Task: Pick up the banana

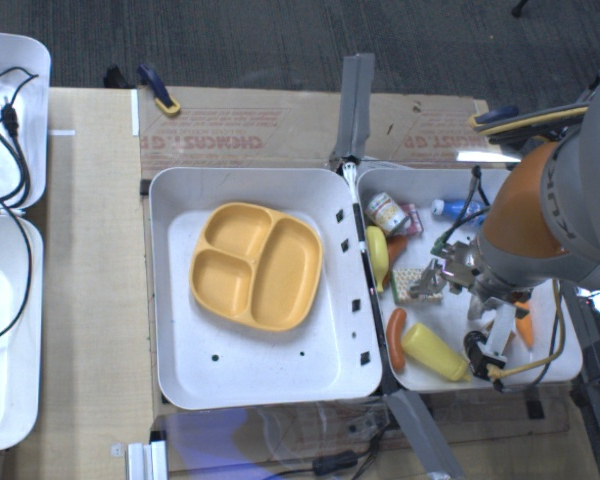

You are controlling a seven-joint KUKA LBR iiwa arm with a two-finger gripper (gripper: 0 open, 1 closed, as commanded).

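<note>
The banana [378,257] is a yellow fruit lying along the left wall of the right bin [570,366], just below a small can. My gripper [442,276] hangs low over the middle of the right bin, to the right of the banana and apart from it. It sits over a small patterned packet [410,284]. The grey arm with its orange band [520,218] comes in from the right and covers the bin's right part.
The left bin [180,368] holds a yellow divided plate [256,265]. In the right bin lie a small can [386,210], a red sausage [396,335], a yellow bottle [433,352], a blue item [448,208] and an orange piece [524,326]. A grey divider post [355,108] stands behind the bins.
</note>
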